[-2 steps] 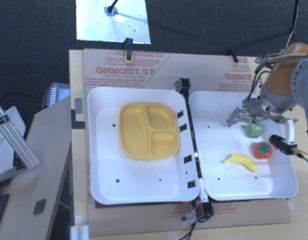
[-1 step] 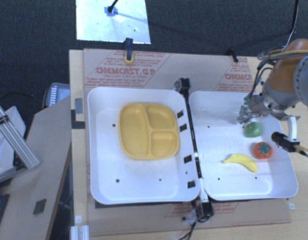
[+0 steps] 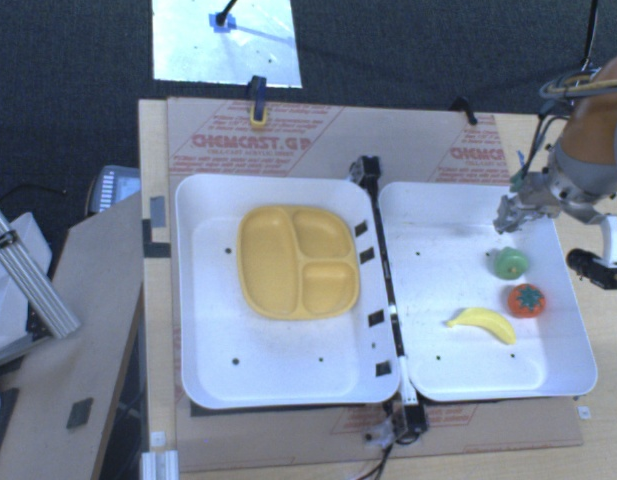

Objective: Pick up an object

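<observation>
approach step in hand: my gripper [image 3: 507, 218] hangs just above the green fruit [image 3: 509, 262] in the right bin [image 3: 428, 368], nothing between its fingers, their gap not readable, so next i must descend squarely over it.

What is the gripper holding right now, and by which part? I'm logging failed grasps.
Nothing is held. The gripper hangs above the green toy, apart from it; tomato and banana lie untouched.
</observation>
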Robot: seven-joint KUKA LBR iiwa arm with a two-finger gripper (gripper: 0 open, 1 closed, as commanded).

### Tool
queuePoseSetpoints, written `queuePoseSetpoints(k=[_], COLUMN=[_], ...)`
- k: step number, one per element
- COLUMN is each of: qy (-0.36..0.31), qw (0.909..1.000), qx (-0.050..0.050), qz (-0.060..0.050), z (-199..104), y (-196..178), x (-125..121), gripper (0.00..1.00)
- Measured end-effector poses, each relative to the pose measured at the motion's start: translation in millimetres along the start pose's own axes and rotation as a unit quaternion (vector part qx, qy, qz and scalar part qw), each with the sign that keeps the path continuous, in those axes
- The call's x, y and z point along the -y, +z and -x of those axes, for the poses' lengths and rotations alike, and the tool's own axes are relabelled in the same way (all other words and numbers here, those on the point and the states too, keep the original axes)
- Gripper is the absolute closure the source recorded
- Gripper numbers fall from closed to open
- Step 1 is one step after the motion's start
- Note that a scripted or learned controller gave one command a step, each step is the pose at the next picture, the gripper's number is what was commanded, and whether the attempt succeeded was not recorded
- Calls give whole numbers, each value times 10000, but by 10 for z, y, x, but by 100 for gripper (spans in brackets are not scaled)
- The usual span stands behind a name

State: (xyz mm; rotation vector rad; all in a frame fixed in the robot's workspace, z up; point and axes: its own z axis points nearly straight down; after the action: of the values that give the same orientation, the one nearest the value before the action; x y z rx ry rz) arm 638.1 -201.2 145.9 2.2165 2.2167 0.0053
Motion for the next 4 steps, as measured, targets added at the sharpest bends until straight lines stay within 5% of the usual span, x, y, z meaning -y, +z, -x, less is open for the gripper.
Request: queuePoseSetpoints(k=[2, 4], qy=[-20, -50], qw=[10000, 10000], qx=[1, -18], qz=[5, -17], z=[4, -1130], y=[-1047, -1042], x=[51, -213], gripper=[100, 100])
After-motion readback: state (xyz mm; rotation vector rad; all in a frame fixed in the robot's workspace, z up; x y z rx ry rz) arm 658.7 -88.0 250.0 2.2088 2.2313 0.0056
